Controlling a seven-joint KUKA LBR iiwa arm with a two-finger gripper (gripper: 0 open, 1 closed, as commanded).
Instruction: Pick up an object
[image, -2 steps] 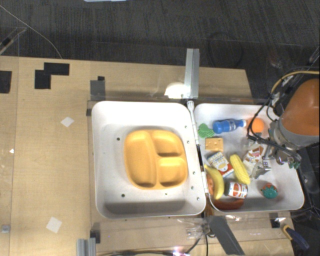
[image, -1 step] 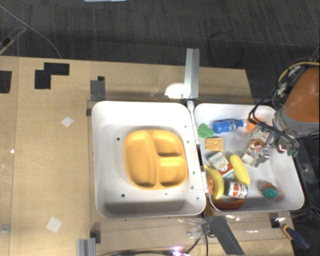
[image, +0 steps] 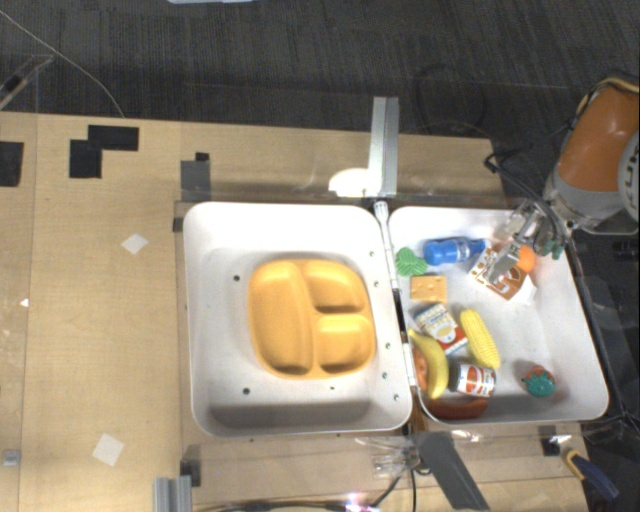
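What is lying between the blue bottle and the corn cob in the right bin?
In the camera view, between the blue bottle and the corn cob lies bare white floor of the right bin.

A yellow tray (image: 308, 318) is seen in the left bin (image: 215, 330). Black tape patches (image: 100, 148) are stuck on the bench (image: 80, 330), and a metal post (image: 384, 145) stands between the bins.

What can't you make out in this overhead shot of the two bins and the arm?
- Claw, camera view: too small and cluttered to tell open from shut, or whether it holds anything.
- Arm: cut off by the right edge.
- Red bowl: mostly hidden under the can and banana.
- Can label: too small to read.
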